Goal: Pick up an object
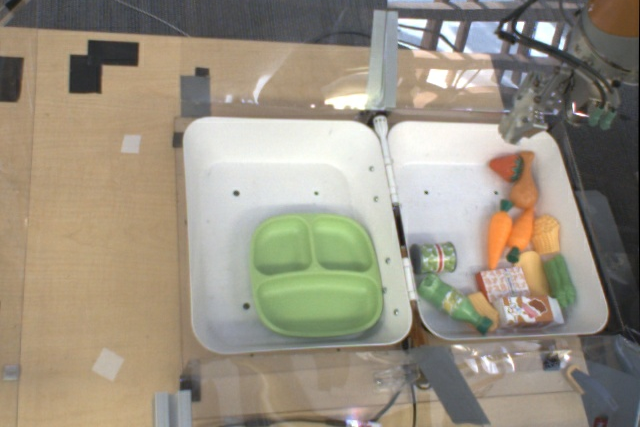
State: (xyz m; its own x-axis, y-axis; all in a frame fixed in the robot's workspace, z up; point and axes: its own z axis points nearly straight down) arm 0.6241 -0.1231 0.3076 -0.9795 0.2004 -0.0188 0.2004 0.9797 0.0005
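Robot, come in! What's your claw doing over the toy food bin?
Grey two-finger gripper above right white bin's far edge. Orange carrot toy untouched. Nothing blocking it.

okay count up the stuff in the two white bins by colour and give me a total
Green: 4, the divided plate, can, bottle, long vegetable
Orange or red: 4, strawberry, three carrot-like pieces
Yellow: 2
Red and white carton: 1
Total: 11

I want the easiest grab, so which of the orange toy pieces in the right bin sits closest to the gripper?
The red-orange piece at the bin's far corner, just below the gripper. The other orange carrots lie further down the pile.
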